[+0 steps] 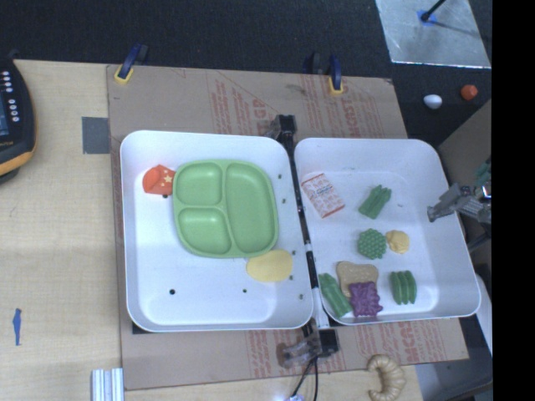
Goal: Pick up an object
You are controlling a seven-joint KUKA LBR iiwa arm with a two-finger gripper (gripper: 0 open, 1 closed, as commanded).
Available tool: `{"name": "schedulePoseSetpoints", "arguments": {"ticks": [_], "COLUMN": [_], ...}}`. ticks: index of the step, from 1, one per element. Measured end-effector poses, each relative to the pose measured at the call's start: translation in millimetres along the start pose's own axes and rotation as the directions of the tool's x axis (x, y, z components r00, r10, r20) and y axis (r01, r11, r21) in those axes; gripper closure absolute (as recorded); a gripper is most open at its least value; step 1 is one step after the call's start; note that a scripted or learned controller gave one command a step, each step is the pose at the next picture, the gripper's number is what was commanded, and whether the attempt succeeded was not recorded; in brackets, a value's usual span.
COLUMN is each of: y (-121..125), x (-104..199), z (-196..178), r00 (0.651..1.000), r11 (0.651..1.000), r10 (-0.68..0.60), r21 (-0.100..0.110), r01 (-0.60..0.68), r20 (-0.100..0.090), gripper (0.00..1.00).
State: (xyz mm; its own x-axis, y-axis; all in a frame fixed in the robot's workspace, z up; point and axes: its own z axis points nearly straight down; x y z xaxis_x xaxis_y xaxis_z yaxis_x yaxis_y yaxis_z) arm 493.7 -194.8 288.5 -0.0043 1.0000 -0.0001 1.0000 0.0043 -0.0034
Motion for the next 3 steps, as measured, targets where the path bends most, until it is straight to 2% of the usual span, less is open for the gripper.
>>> {"name": "schedulePoseSetpoints", "arguments": {"ticks": [1,2,3], "y": [15,35,34], "x": [80,61,60], "z": [144,199,187], "r00": [1.000,1.000,1.000], "r11": [1.000,1.000,1.000], "r10": [-0.009,-0.001,-0.002], "r21": [0.010,0.002,0.004], "r01": [0.009,0.001,0.002], "r20": [-0.006,0.000,0.000], "gripper": [0.00,0.00,1.00]}}
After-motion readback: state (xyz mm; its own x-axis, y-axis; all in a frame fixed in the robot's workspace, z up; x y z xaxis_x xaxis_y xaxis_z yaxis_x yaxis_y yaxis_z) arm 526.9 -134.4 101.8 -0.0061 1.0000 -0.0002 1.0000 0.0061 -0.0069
